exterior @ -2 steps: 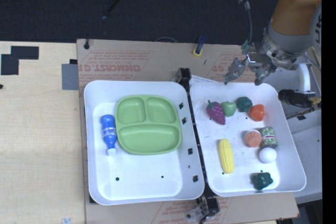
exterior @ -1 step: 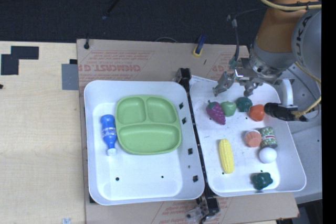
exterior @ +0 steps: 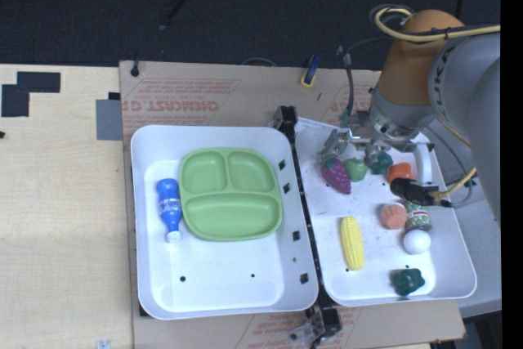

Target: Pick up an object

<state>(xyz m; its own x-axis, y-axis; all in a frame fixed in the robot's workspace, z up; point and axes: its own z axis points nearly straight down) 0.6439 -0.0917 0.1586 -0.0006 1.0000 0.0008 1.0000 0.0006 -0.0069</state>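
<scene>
Corn [exterior: 351,242] lies near in the right bin [exterior: 458,278], a white ball [exterior: 416,241] to its right. Farther back, the gripper [exterior: 350,149] hangs just above purple grapes [exterior: 336,175]; whether it is spread or pinching, I cannot tell. Left bin [exterior: 155,274] holds a green tray [exterior: 230,194] and blue bottle [exterior: 168,208].

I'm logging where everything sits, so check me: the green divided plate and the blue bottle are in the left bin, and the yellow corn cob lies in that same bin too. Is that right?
Not quite. The camera view shows the yellow corn cob lying in the right white bin, not the left one. The rest holds: the green divided plastic plate and the small blue bottle are in the left white bin.
</scene>
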